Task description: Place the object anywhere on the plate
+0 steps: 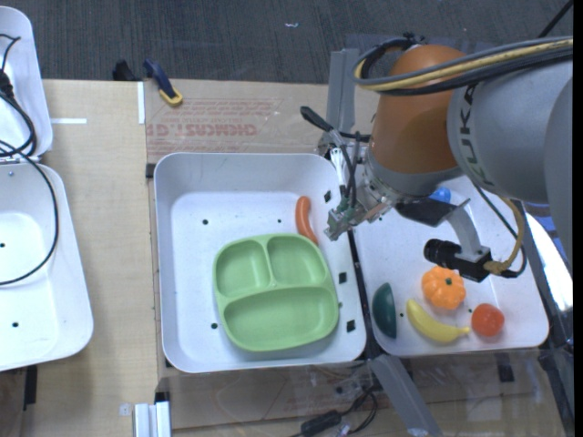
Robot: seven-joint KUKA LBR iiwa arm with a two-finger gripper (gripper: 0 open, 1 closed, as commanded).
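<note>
A green plate [273, 291] with three compartments lies in the left bin [182, 244], toward its front right. A slim orange-red sausage-shaped object [305, 218] lies on the bin floor just beyond the plate's far right corner, touching or almost touching its rim. My gripper [341, 217] hangs low over the wall between the two bins, just right of that object. Nothing visibly sits in the gripper. The plate holds nothing.
The right bin [401, 271] holds a dark green avocado-like piece [384, 308], a banana [435, 323], an orange pumpkin [443, 289] and a red tomato [488, 320]. A blue item [441, 195] peeks from behind the arm. A white tray [36, 271] lies at far left.
</note>
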